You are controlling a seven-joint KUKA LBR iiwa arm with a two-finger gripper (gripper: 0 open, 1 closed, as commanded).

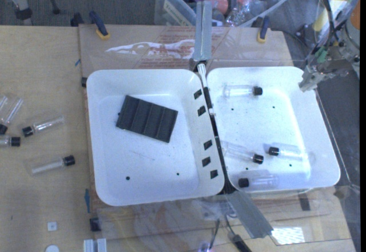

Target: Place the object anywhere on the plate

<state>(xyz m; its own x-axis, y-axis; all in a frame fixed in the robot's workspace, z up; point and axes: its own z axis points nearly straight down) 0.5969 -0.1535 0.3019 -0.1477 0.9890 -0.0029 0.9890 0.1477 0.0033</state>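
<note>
- The counter point(40, 74) carries two white bins side by side; a few loose vials point(43, 126) lie on it well apart from the bins, on the left
- The left bin point(108, 188) holds the plate point(147, 119), a dark ribbed rectangle lying flat and slightly skewed in the bin's upper half
- The right bin point(323, 148) holds four clear vials with black caps: one near the far wall point(243, 91), two around the middle point(243, 154) point(286, 151), and one against the near wall point(257, 181)
- The object to be moved is most likely one of these four; none is on the plate, so the task is not yet begun
- The end effector point(311, 78) hangs at the far right corner of the right bin, above its rim and apart from every vial; it carries nothing I can see, and whether it is open or closed I cannot tell
- Risks, as I judge them: the vials are round and smooth, so a grasp off-centre may squirt one sideways or let it roll
- The near-wall vial leaves little room to come down beside it
- The two middle vials lie close, so a descent on one may knock the other
- A vial dropped on the ribbed plate could roll off into the bin
</note>
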